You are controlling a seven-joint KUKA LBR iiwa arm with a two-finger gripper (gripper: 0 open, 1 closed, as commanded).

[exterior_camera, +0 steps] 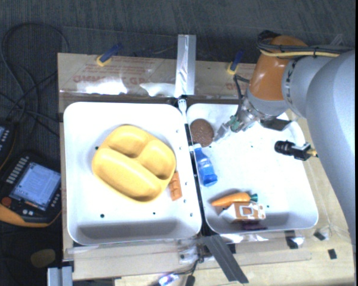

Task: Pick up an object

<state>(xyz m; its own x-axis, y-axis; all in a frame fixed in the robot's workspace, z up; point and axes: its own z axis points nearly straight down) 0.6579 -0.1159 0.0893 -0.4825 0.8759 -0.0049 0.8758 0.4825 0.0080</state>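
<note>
While the big yellow bun (134, 161) fills the left bin (77, 219), I judge the brown disc (201, 131), at the right bin's (298, 213) left wall, light and rigid; grip its edges. My gripper (227, 127) hovers just beside it; whether spread or pressed together, I cannot tell.

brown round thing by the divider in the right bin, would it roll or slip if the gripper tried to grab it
The brown round thing looks smooth and domed, so fingers may well slide off it. Its rounded outline suggests it could roll or skid when nudged. It sits against the bin wall, which probably leaves little room on that side for the gripper.
</note>
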